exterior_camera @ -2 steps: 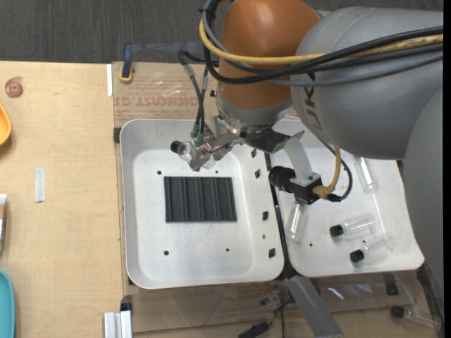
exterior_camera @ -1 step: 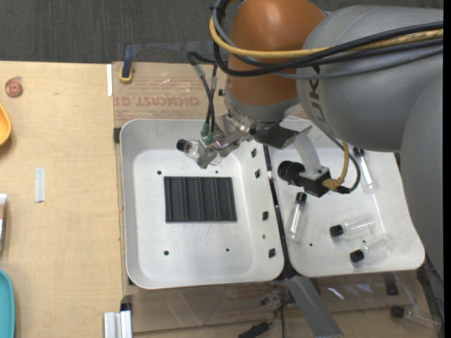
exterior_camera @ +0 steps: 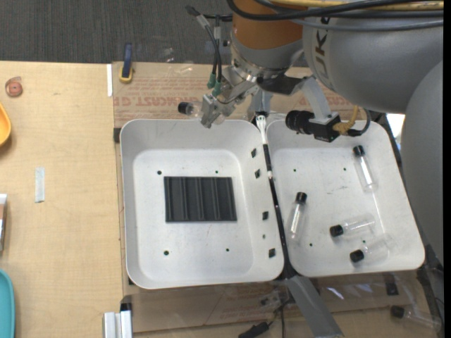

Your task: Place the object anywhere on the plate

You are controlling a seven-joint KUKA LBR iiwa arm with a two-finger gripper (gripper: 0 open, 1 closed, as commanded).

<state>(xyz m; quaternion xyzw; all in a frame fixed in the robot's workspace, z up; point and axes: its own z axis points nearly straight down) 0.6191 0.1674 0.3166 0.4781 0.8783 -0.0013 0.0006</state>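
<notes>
Now my gripper hangs over the left bin's far rim, short of the dark plate at its middle. Whether I grip anything, I cannot tell. Vials lie loose in the right bin, apparently awaiting transfer.

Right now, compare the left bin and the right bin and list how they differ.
The left bin holds a dark ribbed plate; the right bin holds none. The right bin has several clear vials with black caps scattered in it; the left bin has none. Both are shallow, white and side by side.
</notes>
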